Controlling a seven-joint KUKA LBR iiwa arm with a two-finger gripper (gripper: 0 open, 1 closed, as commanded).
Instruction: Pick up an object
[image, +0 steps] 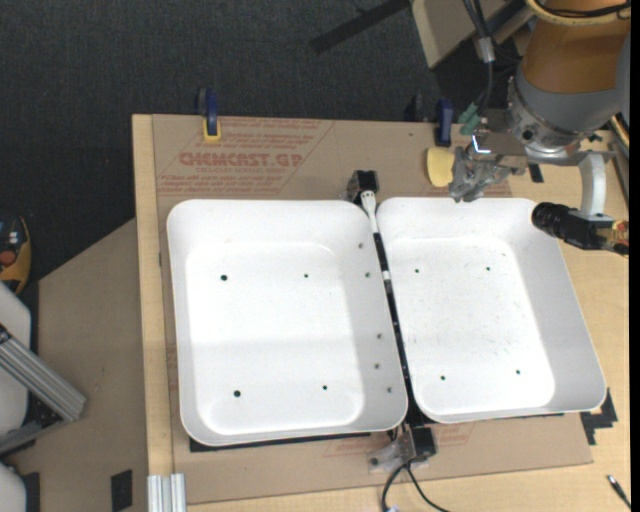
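A small pale yellow object (438, 166) sits just beyond the far rim of the right bin (560, 300), over the brown board. My gripper (466, 186) hangs at the top right, above that bin's far left corner. The yellow object is immediately left of the gripper, and I cannot tell whether the two touch. The arm's grey wrist and orange band (575, 50) rise behind it.
The left bin (200, 300) lies beside the right one, with a black clip (362, 184) at the far end of the seam between them. Blue clamps (209, 103) hold the brown board's far edge. A black fitting (562, 222) sticks out at the right bin's far right.
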